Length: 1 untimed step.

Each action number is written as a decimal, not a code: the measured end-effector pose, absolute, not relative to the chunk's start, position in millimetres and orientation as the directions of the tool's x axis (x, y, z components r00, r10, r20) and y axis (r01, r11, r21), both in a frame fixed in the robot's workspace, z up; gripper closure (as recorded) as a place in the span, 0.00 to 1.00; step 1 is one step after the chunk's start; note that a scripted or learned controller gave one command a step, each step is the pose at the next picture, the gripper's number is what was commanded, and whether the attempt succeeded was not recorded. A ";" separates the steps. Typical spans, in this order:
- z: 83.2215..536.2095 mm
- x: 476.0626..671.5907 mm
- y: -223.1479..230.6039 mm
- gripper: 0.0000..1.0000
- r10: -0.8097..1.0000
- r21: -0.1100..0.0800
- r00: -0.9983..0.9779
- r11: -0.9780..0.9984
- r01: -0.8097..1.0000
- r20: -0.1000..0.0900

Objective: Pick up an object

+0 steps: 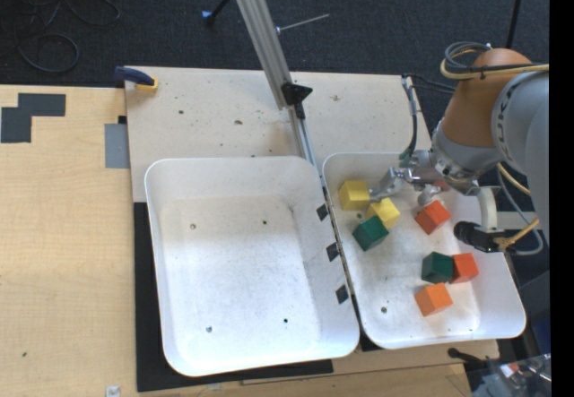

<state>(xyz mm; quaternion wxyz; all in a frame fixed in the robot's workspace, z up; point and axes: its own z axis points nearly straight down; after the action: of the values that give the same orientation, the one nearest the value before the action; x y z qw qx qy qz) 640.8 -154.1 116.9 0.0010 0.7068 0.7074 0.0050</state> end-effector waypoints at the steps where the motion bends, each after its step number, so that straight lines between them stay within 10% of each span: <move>1: 89.2 640.4 -153.6 0.00 1.000 -0.005 -0.003 0.003 1.000 0.001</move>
<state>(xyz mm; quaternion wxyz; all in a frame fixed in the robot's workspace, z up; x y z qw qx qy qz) 640.4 -153.6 89.2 -0.0024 0.7062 0.7080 -0.0015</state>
